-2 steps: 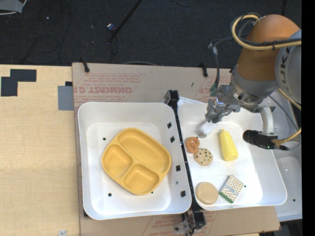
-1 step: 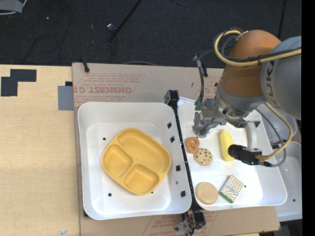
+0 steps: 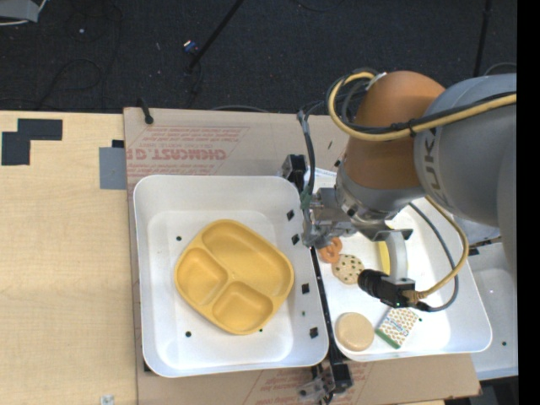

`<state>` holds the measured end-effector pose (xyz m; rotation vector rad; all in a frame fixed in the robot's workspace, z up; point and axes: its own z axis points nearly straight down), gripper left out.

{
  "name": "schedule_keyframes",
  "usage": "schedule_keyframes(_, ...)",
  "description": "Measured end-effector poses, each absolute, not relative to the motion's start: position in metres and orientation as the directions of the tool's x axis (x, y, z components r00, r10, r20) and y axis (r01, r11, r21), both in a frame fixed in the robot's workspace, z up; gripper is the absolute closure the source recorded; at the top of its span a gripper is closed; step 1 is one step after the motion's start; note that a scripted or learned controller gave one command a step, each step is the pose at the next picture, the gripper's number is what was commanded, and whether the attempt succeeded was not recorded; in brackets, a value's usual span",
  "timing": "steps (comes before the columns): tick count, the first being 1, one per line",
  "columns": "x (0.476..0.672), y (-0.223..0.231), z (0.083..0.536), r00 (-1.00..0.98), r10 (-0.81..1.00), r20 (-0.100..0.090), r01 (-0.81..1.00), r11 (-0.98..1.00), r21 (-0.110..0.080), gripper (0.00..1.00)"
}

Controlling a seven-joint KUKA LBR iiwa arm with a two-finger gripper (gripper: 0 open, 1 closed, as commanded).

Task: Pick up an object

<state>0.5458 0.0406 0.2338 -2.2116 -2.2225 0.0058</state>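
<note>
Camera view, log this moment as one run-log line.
arm over right bin | gripper low by orange piece | grasp unconfirmed | yellow tray in left bin

Grey arm [image 3: 472,150] with an orange band [image 3: 392,133], looped by yellow cable [image 3: 346,99].

The only thing you can really read is the red print on the cardboard sheet [image 3: 181,152] under the bins, up and to the left of the pincer [image 3: 325,239]. It's upside down and looks like "CHEMCRST, GF". The arm's dark lettering is cut off, so it's unreadable.
</note>
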Motion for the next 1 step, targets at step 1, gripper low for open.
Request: schedule_keyframes(1,0.5061,0.0748,0.2266,-0.004,1.000,0.001,1.000,0.004,-0.009,1.00)
